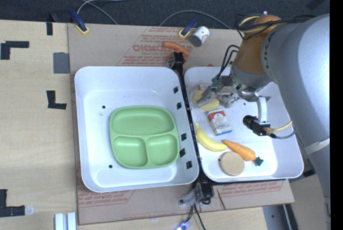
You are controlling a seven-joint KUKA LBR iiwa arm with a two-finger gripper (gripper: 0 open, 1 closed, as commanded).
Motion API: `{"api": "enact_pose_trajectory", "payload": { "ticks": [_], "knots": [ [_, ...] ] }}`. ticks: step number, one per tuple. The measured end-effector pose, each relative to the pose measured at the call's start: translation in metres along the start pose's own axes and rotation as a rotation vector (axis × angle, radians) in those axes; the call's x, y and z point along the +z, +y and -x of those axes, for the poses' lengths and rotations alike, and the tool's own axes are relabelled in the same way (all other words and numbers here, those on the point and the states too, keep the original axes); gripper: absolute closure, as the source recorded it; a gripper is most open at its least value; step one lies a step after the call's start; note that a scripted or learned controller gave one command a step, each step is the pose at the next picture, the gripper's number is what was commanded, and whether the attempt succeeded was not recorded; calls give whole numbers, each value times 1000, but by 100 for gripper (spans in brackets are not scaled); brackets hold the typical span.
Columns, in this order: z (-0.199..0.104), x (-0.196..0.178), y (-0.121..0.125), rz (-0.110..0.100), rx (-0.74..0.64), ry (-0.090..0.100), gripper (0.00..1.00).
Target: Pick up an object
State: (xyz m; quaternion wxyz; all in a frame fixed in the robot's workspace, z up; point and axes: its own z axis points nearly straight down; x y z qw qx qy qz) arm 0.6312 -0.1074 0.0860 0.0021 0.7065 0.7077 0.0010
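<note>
Grey arm structure covered the upper right bin [284, 170], and we located the gripper [221, 90] low over that bin's upper left corner. A pale yellow object [206, 100] lay directly beneath and beside the fingertips, its long axis running from lower left to upper right. We could not tell whether the jaws were spread or closed, nor whether they touched the object. Nearby lay a small carton [218, 121], a banana [210, 141], a carrot [239, 149] and a round tan disc [232, 164]. A green divided plate [143, 135] sat in the left bin [88, 111].
</note>
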Motion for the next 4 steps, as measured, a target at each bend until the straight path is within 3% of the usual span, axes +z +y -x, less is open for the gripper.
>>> {"api": "enact_pose_trajectory", "payload": {
  "ticks": [1,2,3,4],
  "knots": [
    [3,0,-37,-2,1,0,0],
    [-9,0,-11,-1,0,0,0],
    [-9,0,-37,-1,0,-1,0],
    [-9,-10,-37,-2,0,-1,100]
  ]
}}
